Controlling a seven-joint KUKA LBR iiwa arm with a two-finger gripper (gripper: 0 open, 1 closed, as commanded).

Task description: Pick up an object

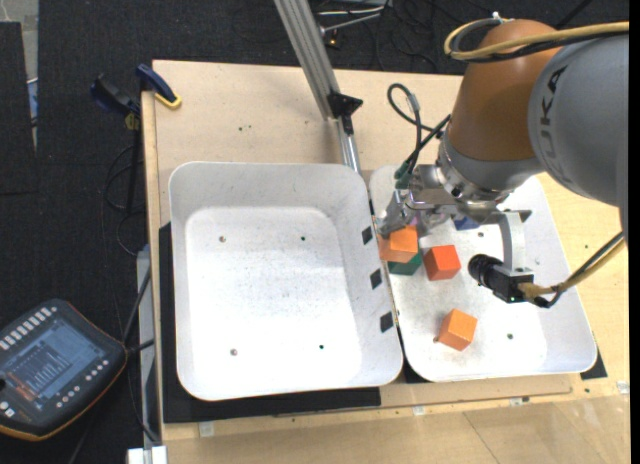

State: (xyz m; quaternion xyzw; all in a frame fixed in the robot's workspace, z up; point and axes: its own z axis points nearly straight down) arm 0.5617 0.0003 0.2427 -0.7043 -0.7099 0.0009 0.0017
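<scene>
Camera view: the arm (540,92) reaches in over the right bin (560,352), and the gripper (415,214) hangs low at that bin's left side. An orange block (402,244) sits directly below the gripper, stacked on or leaning against a green block (405,265). Whether the gripper is spread, closed or clamped on the orange block cannot be told, since the wrist hides the contact area.

Step in hand, as a judgement: the approach or grasp stage of the pick, with the orange block as the likely target. No lift is evident, as the block rests at bin level. The next move calls for a firm closure around the block, then a straight vertical rise.

Surroundings: a red block (441,261) lies just beside the target, away from the bin wall. A second orange block (457,329) lies well apart, further toward the front rim. A black fitting (497,277) on a white bracket hangs from the wrist near the red block. The left bin (200,192) lies across the shared rim from the gripper.

Obstructions: the shared rim and the green block crowd the target, so a tilted or double grasp is possible
</scene>
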